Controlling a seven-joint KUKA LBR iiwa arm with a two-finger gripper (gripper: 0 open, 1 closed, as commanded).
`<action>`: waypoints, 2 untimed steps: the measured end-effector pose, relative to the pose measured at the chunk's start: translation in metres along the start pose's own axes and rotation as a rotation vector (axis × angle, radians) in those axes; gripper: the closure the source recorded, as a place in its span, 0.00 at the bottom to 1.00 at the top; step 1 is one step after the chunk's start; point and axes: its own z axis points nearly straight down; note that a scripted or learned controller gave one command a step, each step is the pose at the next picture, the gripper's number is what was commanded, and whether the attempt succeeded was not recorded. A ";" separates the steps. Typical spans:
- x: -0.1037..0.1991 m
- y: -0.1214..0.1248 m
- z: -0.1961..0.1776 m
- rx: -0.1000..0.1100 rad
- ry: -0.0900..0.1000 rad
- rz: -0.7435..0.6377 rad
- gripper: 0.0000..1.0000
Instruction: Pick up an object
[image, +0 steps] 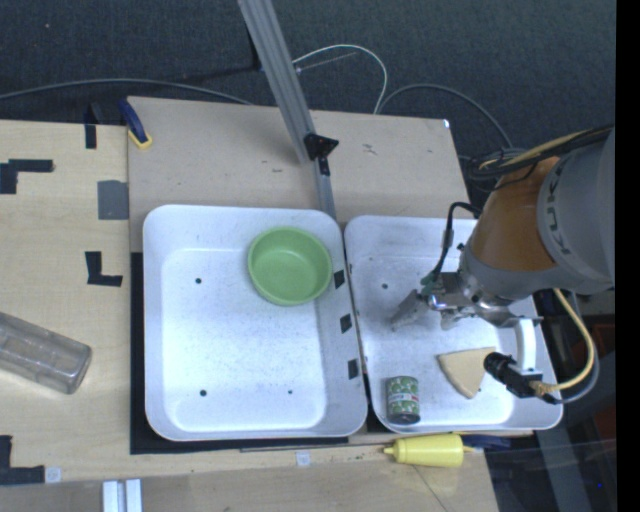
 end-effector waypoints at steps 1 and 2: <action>0.000 0.001 0.041 -0.010 -0.003 0.000 0.00; 0.001 0.001 0.030 -0.008 0.000 -0.002 1.00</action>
